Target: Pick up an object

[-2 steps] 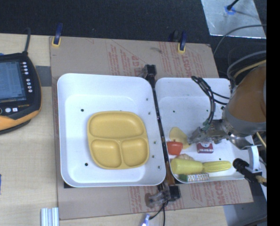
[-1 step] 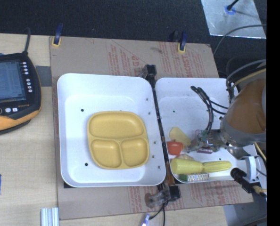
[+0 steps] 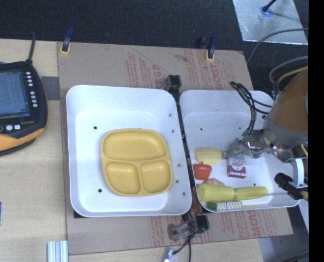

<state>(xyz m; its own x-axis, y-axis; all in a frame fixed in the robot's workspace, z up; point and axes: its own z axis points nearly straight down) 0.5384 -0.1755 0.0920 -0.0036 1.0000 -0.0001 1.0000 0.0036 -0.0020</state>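
My gripper (image 3: 241,149) hangs low in the right bin (image 3: 216,105), coming in from the right under the grey and orange arm (image 3: 290,113). Just below it lies a small red and white box (image 3: 237,170), which looks to rest on the bin floor. To the left of the gripper sits a pale yellow rounded piece (image 3: 208,155), with a red piece (image 3: 202,172) under it. A yellow-green corn cob (image 3: 233,192) lies along the bin's front wall, beside a small printed strip (image 3: 227,205).
The left bin (image 3: 85,119) holds a yellow divided plate (image 3: 136,161). A tablet pendant (image 3: 12,105) lies at the far left of the bench. Black cables (image 3: 248,105) arch over the right bin's back. Clamps (image 3: 210,48) hold the cardboard sheet.
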